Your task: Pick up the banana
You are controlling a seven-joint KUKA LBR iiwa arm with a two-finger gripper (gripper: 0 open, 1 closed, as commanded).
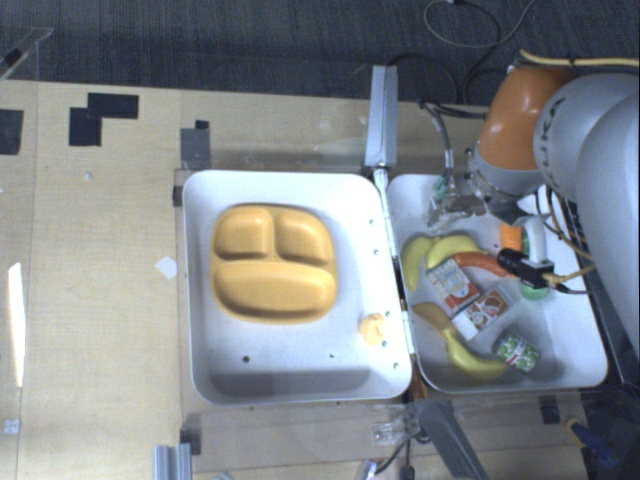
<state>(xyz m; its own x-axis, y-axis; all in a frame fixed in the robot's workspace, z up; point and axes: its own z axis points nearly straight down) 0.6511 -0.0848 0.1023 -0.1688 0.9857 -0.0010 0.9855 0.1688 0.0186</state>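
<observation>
Hovering my gripper (455, 206), finger state unreadable, I see the banana (448, 249) just below it: light, soft-skinned, curved, slippery; I'd pinch across its middle gently.

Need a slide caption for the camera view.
Arm's end effector hovers over right bin above a banana; yellow tray sits in left bin.

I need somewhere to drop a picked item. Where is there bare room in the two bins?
Left bin: bare floor in front of the yellow tray, left of the small orange piece. Right bin: crowded with bananas, packets and the gripper; little room there.
</observation>
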